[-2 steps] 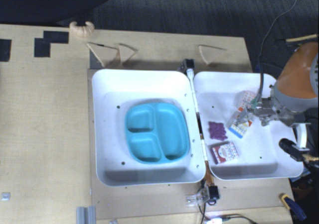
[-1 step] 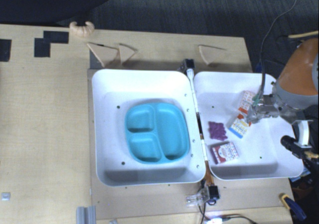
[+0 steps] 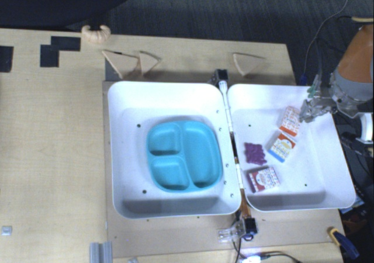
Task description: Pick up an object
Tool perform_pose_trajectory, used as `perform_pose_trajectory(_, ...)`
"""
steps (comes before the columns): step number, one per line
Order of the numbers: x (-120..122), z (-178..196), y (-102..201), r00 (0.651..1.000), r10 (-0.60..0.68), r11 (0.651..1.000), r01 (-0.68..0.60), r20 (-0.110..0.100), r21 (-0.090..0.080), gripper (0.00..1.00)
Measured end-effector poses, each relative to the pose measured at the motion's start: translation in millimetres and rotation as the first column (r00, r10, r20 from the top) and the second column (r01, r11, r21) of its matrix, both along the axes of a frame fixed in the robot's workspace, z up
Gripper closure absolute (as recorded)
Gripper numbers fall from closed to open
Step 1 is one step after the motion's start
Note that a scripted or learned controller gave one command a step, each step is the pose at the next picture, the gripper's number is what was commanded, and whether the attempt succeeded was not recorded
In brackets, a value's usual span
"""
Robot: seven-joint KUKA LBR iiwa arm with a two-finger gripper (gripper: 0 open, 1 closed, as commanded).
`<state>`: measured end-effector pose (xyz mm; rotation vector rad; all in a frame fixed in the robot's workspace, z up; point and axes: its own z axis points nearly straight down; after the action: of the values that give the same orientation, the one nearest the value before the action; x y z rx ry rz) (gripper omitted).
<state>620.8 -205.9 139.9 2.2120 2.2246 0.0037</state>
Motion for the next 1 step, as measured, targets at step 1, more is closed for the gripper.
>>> perform_pose_trajectory(1,46.4,-39.8,-0.6,1.000,0.001,1.000,0.000,0.014,-0.005,1.00)
